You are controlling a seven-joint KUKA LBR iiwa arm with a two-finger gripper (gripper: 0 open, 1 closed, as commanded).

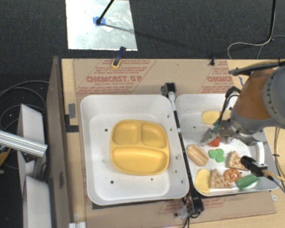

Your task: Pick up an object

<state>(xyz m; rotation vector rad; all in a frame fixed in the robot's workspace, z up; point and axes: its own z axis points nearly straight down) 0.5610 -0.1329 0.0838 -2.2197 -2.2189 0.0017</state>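
- While you watch the right of the frame, the arm [261,100] hangs low over the right bin [193,104]; judge this the reach step.
- Left bin [94,136] carries a smooth yellow divided plate [139,146].
- Fingers [214,134] sit spread just above a small red piece [215,142], nothing pinched; next, lower and close.
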